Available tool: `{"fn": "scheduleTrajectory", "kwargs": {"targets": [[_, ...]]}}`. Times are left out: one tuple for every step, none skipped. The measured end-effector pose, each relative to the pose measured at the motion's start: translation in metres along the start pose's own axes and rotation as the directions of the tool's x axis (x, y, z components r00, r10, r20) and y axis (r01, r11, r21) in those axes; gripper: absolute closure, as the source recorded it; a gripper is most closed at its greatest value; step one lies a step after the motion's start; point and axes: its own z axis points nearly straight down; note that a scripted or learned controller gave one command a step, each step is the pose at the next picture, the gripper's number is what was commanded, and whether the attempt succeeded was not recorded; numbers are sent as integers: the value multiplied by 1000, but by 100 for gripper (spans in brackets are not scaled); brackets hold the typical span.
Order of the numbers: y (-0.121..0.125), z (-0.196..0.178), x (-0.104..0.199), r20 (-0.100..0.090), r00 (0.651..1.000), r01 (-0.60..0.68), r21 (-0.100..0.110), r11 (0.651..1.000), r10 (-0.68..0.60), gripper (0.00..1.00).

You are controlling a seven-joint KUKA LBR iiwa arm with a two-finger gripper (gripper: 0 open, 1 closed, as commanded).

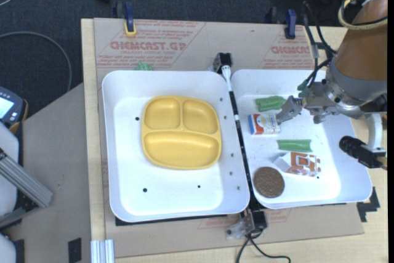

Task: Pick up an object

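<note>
A: Camera view from above, at a slant. What do you have in front of you?

B: You have two white bins side by side on a bench. The arm [363, 40] enters at the right of the frame, its orange band high at the upper right, its grey wrist bent down over the right bin [354, 194].

A: And the gripper?

B: Your gripper [287, 113] sits low over the upper middle of the right bin, reaching toward the frame's left. I cannot tell how it is set or whether it has hold of anything.

A: Where are the objects?

B: Just beside the gripper lie a green packet [269, 103] and, below it, a small red, white and blue carton [263, 124]. Further down you have a second green piece [294, 145], an orange and white packet [301, 164] and a round brown disc [269, 182] near the bin's lower left corner.

A: Room to move?

B: The right bin's far right side is bare. In the left bin [120, 132] a yellow divided plate [181, 132] sits centred, with bare white floor all round it.
</note>
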Motion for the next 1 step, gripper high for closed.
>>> {"fn": "scheduleTrajectory", "kwargs": {"targets": [[-59,-77,23,0,1000,2,-5,1000,-2,0]]}}
